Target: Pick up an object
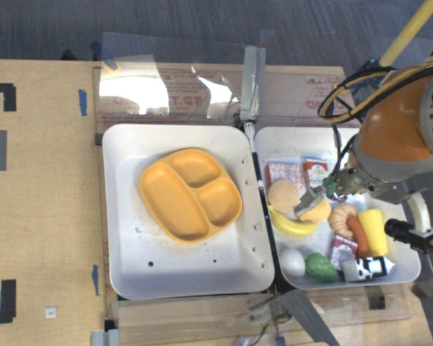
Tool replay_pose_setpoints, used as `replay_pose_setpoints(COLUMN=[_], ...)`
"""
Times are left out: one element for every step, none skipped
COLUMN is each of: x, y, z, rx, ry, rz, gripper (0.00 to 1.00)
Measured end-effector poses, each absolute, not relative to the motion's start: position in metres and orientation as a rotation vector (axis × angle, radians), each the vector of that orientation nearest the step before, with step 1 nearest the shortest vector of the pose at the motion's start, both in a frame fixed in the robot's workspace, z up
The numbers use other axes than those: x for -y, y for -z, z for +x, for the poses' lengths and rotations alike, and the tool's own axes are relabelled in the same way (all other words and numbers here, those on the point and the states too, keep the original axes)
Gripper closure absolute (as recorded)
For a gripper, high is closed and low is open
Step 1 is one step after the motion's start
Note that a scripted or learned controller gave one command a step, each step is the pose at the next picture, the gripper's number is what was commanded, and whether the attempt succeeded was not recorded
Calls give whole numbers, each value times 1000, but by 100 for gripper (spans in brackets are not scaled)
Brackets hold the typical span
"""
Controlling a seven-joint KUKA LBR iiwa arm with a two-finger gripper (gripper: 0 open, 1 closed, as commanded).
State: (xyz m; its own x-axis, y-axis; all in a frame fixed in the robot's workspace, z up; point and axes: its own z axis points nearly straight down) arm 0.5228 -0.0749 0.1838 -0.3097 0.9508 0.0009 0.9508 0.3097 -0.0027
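I've got the arm point(397, 132) reaching in from the right over the right bin point(411, 272), w/ the gripper point(307, 206) down low among the toy food near the bin's left side. Tip sits on or just above the banana point(292, 225) and a round tan bun point(283, 193), also next to a yellowish piece point(319, 211); can't say which one it's actually on. Jaws: can't tell, the fingers read as one grey blob from up here, so I won't claim anything is held. Rest of that bin is crowded: two small packets point(297, 171) at the back, a croissant point(340, 218), red sausage point(356, 235), yellow block point(373, 231), white egg point(294, 263), green broccoli point(320, 267), a black-and-white item point(368, 267) at the front. Left bin point(123, 265) has an orange divided plate point(191, 193), well apart from the gripper. Handling, my guess: these look like hollow plastic play food, so light, stiff, smooth, prob. slippery on curved faces. Banana is the likeliest target; I'd take it across the narrow mid-section, jaws square to its length, not at the tapering ends where it'd squirt out. Bun is rounder and wider, may pop free under a pinch. Nothing looks fragile. Main risk imo is neighbours touching, so a finger could land on two things at once.
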Motion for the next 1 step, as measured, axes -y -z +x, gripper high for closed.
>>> replay_pose_setpoints(x=[104], y=[-90], z=[531], rx=[2492], ry=[7], rz=[-1933], gripper=[0])
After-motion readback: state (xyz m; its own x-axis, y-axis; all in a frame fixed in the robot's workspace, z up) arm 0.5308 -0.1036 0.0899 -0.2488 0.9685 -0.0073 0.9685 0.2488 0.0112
